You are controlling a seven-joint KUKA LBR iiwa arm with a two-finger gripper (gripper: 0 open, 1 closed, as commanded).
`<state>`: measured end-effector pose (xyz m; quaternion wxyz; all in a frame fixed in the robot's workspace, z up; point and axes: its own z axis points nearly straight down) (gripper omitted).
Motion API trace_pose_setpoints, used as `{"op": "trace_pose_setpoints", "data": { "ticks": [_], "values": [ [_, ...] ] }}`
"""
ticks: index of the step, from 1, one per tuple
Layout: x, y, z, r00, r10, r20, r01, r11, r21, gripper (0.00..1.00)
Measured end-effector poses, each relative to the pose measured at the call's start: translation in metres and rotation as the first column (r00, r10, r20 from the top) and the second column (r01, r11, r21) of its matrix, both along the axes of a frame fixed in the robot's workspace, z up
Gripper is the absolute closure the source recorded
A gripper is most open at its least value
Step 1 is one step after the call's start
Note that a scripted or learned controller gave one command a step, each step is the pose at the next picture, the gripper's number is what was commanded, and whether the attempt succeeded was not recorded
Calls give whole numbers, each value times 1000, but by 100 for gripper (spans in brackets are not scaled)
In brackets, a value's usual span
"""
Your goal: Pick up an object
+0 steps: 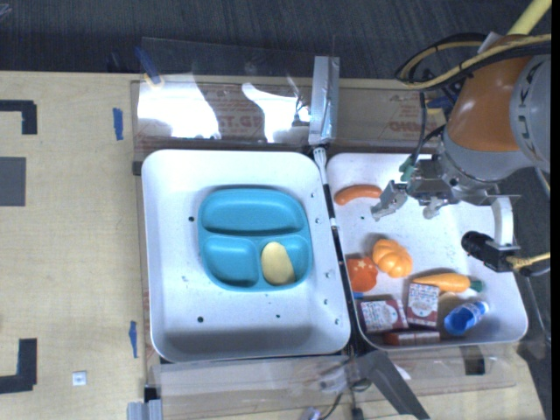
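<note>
Two white bins sit on the table; the pincer, spread and holding nothing, hovers in the right bin beside an orange sausage; a pumpkin lies near.

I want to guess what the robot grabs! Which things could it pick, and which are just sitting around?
For picking: gripper, orange sausage, little pumpkin, tomato, carrot, two snack packets, blue bottle.

Sitting around: blue divided tray, yellow lemon, left bin.

Grey arm with orange band, silver metal gripper, black and yellow cables looped behind.
</note>
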<state>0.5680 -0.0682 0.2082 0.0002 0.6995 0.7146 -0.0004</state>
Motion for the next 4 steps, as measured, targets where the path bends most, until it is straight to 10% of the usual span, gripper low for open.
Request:
{"op": "trace_pose_setpoints", "data": {
  "ticks": [1, 2, 3, 4],
  "values": [
    [-8, -38, -120, 1000, -25, 7, 25, 1000, 1, 0],
    [-6, -38, -109, 1000, -24, 12, 24, 1000, -1, 100],
    [-5, -38, -100, 1000, -23, 13, 23, 1000, -2, 100],
    [-6, -38, -100, 1000, -23, 12, 23, 1000, -2, 0]
  ]
}}
